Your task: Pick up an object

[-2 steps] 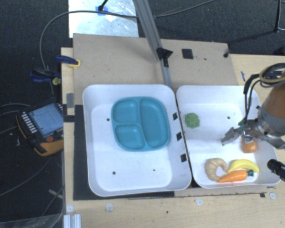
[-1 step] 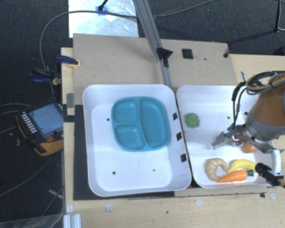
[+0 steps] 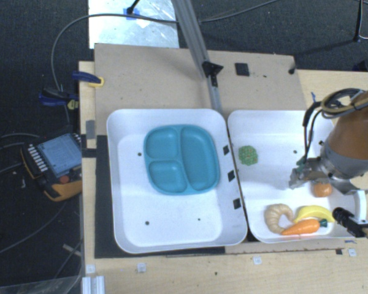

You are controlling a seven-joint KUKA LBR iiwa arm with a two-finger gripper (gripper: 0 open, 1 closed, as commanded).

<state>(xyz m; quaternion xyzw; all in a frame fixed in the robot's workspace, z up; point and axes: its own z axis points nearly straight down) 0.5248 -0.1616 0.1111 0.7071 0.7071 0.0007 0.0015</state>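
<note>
Orange ball (image 3: 322, 189): just beside the tool (image 3: 300, 177), toward the arm
Tool: low in right bin (image 3: 264, 133), opening cannot be told
Carrot (image 3: 302, 227): nearer front wall

Two bins (image 3: 172, 241), one plate (image 3: 182, 159), five foods (image 3: 248, 155)

A tan bench (image 3: 172, 78) is carrying two white bins, sitting side by side and touching. The left bin (image 3: 172, 231) is lying toward the bench's left, the right bin (image 3: 267, 133) toward its right. A small black square (image 3: 242, 69) is lying on the far part of the bench, right of a grey pole (image 3: 193, 29).
</note>
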